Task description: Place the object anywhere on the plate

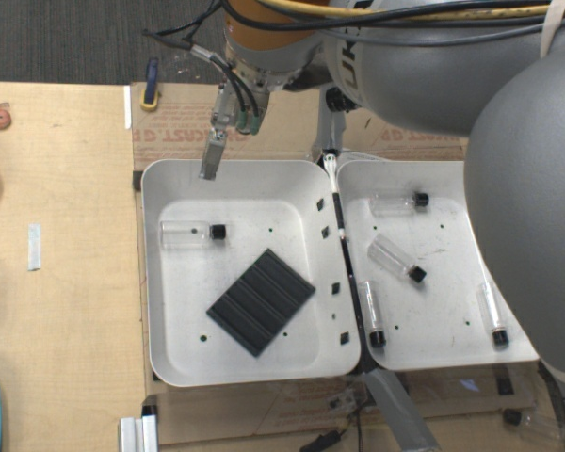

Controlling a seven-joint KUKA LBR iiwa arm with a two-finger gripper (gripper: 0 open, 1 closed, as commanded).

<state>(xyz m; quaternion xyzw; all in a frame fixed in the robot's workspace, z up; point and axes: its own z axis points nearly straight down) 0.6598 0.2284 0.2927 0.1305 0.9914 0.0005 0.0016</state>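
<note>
Vial [193, 234], clear with a black cap, lies on its side in the view's left bin [155, 281], near the far-left corner, cap pointing toward the right bin. It is on the bin floor, apart from the jaws, which hang above the far rim of that same bin, close to its left corner; a thin grey tip reaches down toward the rim. Whether the jaws are apart or together cannot be told from this slant. Above them the wrist shows its orange band [264, 8], with cables [377, 12] looping over the grey arm [508, 102], which covers the upper right of the view.

The plate [262, 301], a ribbed black rectangle, lies turned at an angle in the middle of the left bin, near the vial but not touching it.

The right bin [452, 347] holds four more vials: one [395, 202] at the far side, one [395, 259] in the middle, one [370, 318] along the left wall, one [492, 314] by the right wall.

Both bins rest on cardboard [264, 125] on the bench [56, 328].
</note>
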